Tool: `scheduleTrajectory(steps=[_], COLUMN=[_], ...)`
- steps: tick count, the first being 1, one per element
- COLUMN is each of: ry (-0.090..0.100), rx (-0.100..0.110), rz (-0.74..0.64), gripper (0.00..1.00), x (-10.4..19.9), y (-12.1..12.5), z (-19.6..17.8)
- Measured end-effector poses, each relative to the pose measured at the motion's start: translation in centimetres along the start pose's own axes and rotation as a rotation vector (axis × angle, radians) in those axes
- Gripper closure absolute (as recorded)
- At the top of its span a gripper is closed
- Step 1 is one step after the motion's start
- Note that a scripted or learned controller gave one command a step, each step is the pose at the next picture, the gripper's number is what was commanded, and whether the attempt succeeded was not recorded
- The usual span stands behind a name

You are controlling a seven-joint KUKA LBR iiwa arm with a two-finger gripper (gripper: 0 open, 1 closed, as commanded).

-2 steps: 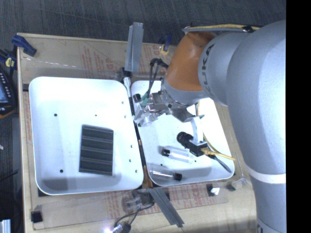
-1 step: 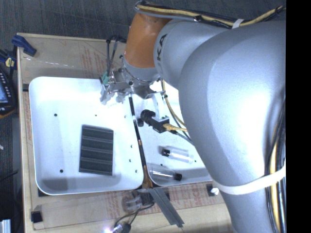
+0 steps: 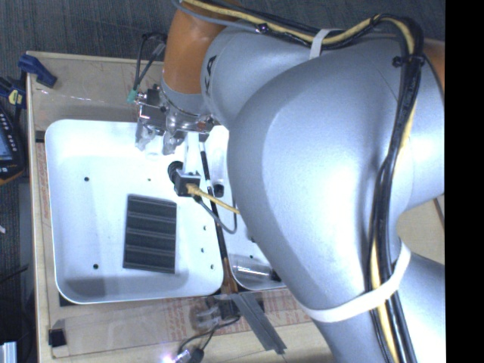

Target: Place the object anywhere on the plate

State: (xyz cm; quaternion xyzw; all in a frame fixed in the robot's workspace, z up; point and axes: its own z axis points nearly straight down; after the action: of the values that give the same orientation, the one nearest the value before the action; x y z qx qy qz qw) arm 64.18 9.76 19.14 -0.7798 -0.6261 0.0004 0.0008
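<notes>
A dark ribbed rectangular plate (image 3: 150, 233) lies flat in the lower middle of the left white bin (image 3: 57, 203). My gripper (image 3: 155, 136) hangs over the far edge of that bin, well above the plate in the view and apart from it. The orange band (image 3: 185, 51) sits just behind the gripper. I cannot make out anything in the gripper. The big grey arm (image 3: 325, 165) covers most of the right bin (image 3: 253, 274), so what lies in that bin is hidden.
A black cable fitting with a yellow wire (image 3: 189, 184) hangs below the wrist by the bins' shared wall. A blue clamp (image 3: 36, 70) sits at the bench's far left corner, with a dark device (image 3: 7, 146) at the left edge. Cables and a metal bracket (image 3: 227, 316) lie along the front.
</notes>
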Motion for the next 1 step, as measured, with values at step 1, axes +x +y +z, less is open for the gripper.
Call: scheduleTrajectory(steps=[1], ry=[-0.001], rx=[0.004], rz=[-0.554], gripper=[1.00], x=[-2.09], y=[-1.54], z=[-2.31])
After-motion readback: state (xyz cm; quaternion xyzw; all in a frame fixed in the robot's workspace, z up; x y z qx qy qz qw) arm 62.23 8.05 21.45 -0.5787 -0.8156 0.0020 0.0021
